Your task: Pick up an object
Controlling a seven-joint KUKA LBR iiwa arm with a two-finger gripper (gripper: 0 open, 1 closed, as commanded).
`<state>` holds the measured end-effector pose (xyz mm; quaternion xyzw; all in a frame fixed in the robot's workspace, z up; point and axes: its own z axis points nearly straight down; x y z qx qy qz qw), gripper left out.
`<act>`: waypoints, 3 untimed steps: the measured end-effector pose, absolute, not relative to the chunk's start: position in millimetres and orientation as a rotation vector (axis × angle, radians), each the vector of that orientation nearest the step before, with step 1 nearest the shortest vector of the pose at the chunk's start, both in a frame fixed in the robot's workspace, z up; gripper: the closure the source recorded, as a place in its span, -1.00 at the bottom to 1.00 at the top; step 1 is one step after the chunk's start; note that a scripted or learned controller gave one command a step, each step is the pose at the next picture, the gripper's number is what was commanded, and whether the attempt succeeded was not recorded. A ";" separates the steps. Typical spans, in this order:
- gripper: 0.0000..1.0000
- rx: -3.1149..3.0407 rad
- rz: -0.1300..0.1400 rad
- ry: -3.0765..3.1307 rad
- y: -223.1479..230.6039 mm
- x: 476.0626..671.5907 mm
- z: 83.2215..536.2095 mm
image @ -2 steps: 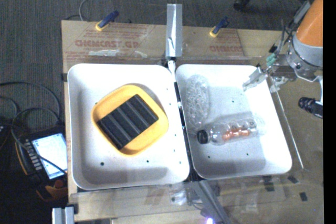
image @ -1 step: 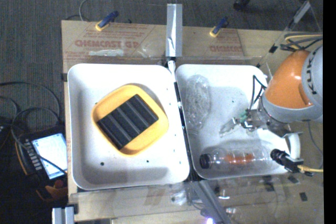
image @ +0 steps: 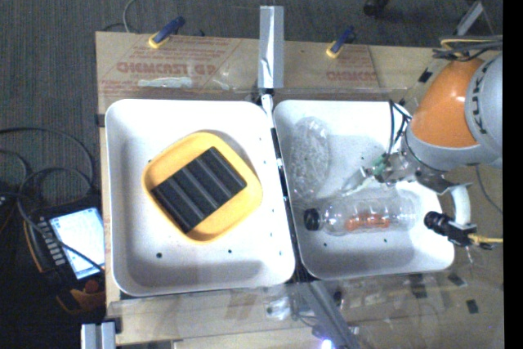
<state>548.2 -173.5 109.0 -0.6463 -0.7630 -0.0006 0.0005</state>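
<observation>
Gripper (image: 391,169) low in right bin (image: 425,261), grip state unreadable (blurred under wrist). Bottle (image: 359,218) lies just below gripper, near front wall of right bin, long axis left-right, cap (image: 311,218) toward left bin (image: 122,257).

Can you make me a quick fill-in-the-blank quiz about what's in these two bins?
1. The yellow tray with black ridges lies in the ____ bin.
2. The clear bottle lies on its side in the ____ bin.
3. The bottle's cap is coloured ____.
4. The arm carries a band coloured ____.

Missing words: left; right; black; orange
</observation>
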 end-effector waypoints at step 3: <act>-1.00 -2.064 0.000 -2.369 -214.1 605.9 158.2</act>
